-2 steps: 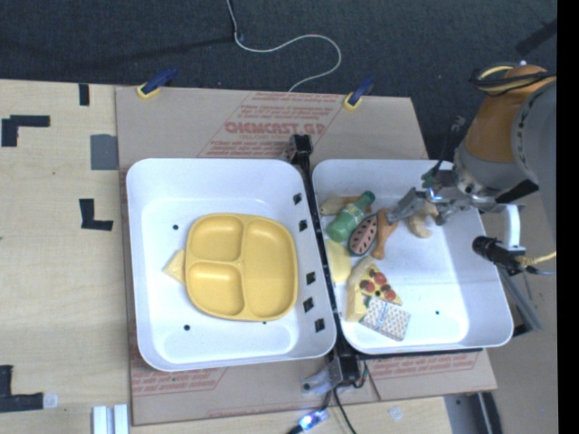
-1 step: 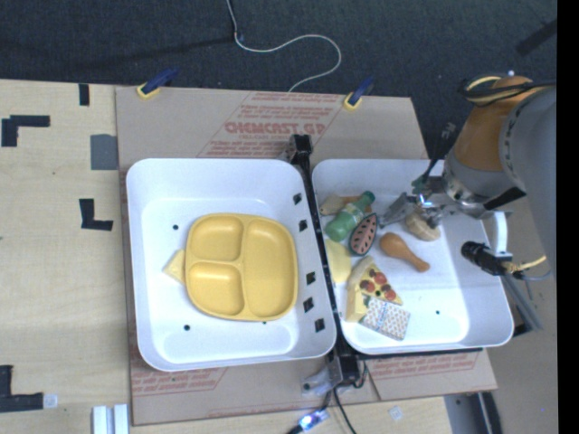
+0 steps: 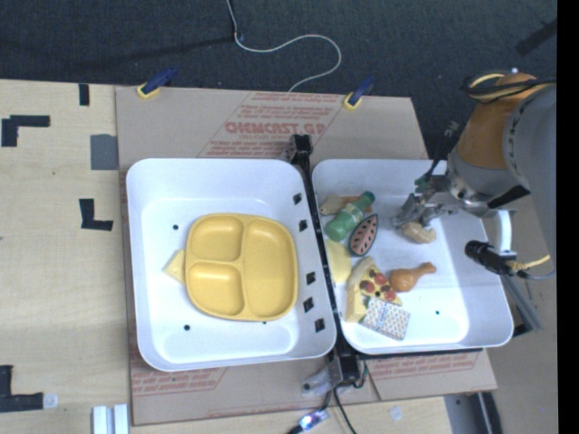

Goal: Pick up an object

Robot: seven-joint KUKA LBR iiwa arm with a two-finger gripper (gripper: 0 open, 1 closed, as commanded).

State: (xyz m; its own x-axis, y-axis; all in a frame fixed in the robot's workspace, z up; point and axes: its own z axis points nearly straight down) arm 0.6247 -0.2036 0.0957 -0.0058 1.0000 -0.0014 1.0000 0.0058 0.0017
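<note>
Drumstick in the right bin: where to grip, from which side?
Grip the drumstick across its thin bone end, toward the bin's right, with the claw coming straight down. It lies flat, narrow there, with bare bin floor around that end, while its fat end sits beside the pizza slice.

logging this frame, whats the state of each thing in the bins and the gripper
yellow divided plate: upright, flat in the left bin
green bottle: on its side, right bin
chicken drumstick: lying flat
pizza slice: lying flat
gripper: low over a pale object, grip unclear
</note>
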